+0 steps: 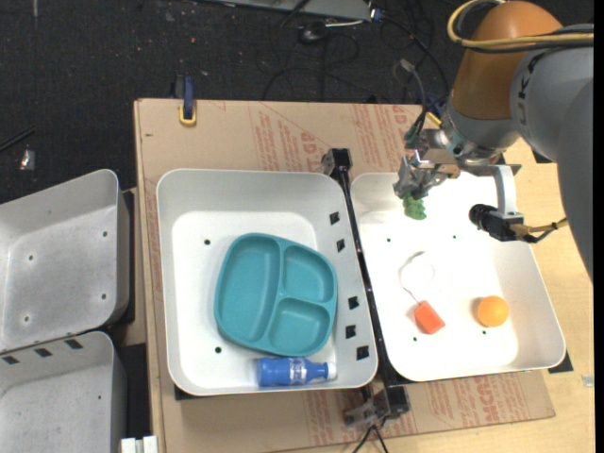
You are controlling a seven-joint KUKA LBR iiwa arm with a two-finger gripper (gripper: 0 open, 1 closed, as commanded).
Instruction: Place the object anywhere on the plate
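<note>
Green object (415,207) sits near the back left corner of the right bin (528,262), right under the gripper (412,189), whose fingers reach down to it; I cannot tell whether they clasp it. The teal plate (276,293) lies in the left bin (179,253), with a blue bottle (293,372) beside it.

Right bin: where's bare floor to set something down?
Right bin: bare along the left wall and between the green piece and the orange block. Front is taken by the block and orange ball; the gripper crowds the back.
</note>
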